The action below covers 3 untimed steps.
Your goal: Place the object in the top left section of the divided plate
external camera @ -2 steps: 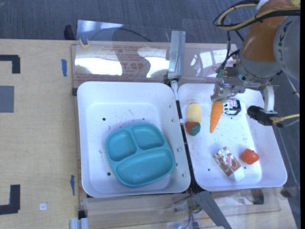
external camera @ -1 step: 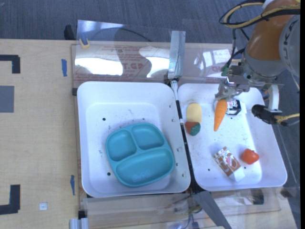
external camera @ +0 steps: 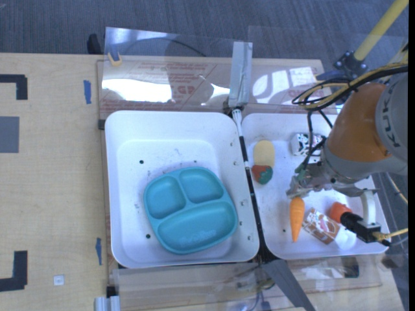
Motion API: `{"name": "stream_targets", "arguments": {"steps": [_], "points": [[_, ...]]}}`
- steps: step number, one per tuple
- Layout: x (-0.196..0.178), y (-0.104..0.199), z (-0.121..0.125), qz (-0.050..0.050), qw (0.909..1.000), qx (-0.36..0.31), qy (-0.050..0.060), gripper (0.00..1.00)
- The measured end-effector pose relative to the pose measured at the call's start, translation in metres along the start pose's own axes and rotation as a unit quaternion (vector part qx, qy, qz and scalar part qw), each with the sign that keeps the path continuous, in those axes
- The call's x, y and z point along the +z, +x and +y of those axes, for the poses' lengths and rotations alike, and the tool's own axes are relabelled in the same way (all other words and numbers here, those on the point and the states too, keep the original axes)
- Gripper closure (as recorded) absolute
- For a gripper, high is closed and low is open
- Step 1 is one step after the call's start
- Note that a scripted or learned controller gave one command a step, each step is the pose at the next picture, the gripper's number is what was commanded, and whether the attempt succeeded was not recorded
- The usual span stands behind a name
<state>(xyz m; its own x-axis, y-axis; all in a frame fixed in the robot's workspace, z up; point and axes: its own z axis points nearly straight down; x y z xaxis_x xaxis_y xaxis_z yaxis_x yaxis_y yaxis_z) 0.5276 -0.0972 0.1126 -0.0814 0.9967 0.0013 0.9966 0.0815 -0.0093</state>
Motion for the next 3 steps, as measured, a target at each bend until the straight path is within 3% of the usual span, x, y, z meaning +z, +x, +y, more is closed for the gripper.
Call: {"name": "stream_targets", "arguments": {"steps": [1, 2, 3], "points": [[0.026, -0.052, -0.009, -0.001, 0.9999, 0.011, -0.005, 1.00], [0.025, -0.007, -0.022, -0.003, 0.9982, -0.059, -0.010, 1.00], [0.024, 0.001, -0.040, -0.004, 0.9998, -0.001, -0.017, 1.00]]}}
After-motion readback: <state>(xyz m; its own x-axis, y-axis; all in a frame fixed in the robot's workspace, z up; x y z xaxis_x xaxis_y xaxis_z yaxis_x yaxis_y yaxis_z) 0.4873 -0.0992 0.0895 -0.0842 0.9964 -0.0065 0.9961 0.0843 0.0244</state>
